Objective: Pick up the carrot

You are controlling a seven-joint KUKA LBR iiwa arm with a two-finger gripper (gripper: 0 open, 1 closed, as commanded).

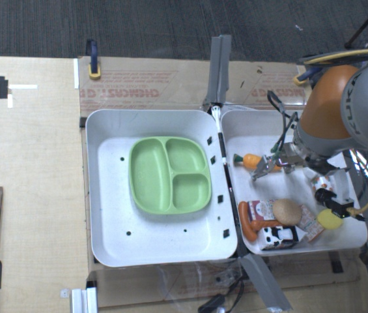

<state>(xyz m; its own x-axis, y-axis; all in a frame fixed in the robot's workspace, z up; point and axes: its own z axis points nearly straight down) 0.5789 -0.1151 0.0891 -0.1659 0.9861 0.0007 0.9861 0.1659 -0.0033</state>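
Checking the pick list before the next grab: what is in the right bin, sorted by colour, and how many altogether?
Orange: 2, carrot and hot dog
Yellow: 1, lemon-like piece
Tan: 1, bun
Black and white: 1, cow-patterned toy
Printed packets: 2
Total: 7

Robot lab: plywood bench (27,122), 2 white bins (105,194), clamp (92,59), tape marks, toy food, dark carpet.
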